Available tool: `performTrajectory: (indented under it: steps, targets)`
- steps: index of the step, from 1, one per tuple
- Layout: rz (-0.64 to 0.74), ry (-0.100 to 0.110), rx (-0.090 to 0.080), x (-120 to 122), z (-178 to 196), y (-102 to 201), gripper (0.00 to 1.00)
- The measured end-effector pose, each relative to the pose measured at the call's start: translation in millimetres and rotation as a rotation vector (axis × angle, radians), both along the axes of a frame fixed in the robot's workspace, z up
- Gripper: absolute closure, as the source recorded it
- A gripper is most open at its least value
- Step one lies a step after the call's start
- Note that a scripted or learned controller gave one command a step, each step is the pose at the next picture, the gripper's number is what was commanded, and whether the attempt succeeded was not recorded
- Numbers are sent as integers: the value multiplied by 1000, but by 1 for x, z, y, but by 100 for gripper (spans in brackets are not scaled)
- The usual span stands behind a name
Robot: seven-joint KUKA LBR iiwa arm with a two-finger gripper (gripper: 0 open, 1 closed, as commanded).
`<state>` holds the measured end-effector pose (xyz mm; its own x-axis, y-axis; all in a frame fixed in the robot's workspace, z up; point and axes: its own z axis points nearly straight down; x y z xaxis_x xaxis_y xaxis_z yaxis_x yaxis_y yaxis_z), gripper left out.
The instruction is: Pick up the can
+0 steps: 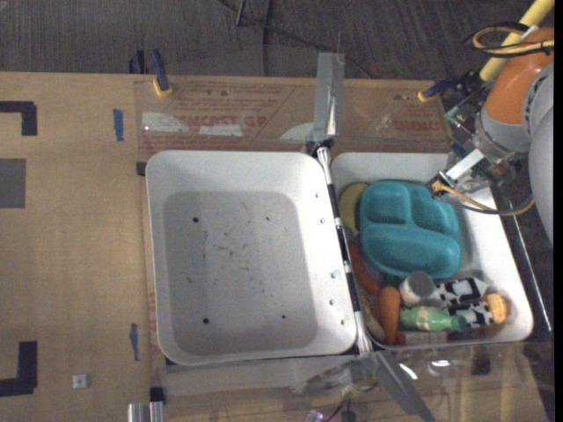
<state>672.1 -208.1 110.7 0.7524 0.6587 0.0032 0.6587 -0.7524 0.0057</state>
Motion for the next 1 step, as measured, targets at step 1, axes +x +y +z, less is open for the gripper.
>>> performTrajectory:
  steps: [1]
  targets:
    - [-1,10,5,-2,-1,1,0]
